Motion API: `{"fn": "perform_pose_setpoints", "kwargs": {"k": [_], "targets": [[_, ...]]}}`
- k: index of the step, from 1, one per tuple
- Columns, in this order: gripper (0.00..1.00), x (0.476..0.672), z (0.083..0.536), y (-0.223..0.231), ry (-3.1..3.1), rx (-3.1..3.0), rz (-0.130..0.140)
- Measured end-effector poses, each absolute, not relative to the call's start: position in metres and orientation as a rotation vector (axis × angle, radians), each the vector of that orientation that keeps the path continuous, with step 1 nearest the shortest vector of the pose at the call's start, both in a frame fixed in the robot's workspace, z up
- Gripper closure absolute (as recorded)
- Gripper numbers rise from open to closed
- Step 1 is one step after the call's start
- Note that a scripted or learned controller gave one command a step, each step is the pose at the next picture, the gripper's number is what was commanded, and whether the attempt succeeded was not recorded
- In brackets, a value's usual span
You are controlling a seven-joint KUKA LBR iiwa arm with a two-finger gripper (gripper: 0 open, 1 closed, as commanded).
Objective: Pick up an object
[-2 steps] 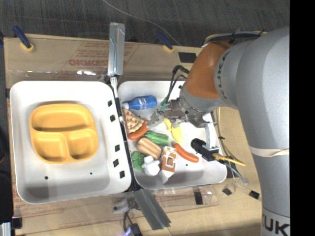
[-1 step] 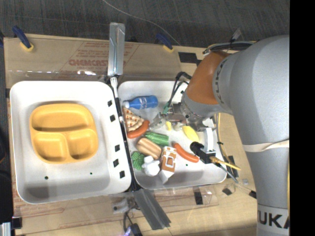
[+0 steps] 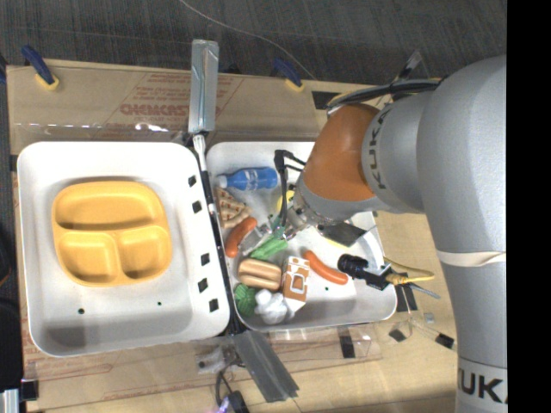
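Observation:
The right bin (image 3: 370, 312) holds several toy foods. A blue bottle (image 3: 251, 179) lies at the back, with a brown waffle-like piece (image 3: 228, 205) below it. A red-orange sausage (image 3: 240, 236) lies next to a green item (image 3: 269, 249). In front of them are a hot dog in a bun (image 3: 259, 273), a small orange carton (image 3: 296, 280), an orange sausage (image 3: 325, 268), a white lump (image 3: 272, 307) and a dark green piece (image 3: 244, 296). My gripper (image 3: 279, 227) reaches down into the middle of this bin, just above the green item and beside the red-orange sausage. The wrist with its orange band (image 3: 340, 162) hides the bin's back right.
The left bin (image 3: 34, 256) holds a yellow divided tray (image 3: 112, 231). A grey divider (image 3: 203, 84) stands between the bins at the back. The large grey arm (image 3: 456, 170) covers the right side of the bench. Cardboard (image 3: 103, 93) lies behind the bins.

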State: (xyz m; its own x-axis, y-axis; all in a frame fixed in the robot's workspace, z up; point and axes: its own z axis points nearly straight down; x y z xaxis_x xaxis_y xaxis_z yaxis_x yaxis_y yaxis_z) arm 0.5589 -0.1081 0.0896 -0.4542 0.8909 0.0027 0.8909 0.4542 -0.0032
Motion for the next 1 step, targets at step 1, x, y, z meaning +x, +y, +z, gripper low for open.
{"fn": "perform_pose_setpoints", "kwargs": {"k": [1], "targets": [[1.0, 0.5594, 0.0974, -0.1087, -2.677, -1.635, 0.004]]}}
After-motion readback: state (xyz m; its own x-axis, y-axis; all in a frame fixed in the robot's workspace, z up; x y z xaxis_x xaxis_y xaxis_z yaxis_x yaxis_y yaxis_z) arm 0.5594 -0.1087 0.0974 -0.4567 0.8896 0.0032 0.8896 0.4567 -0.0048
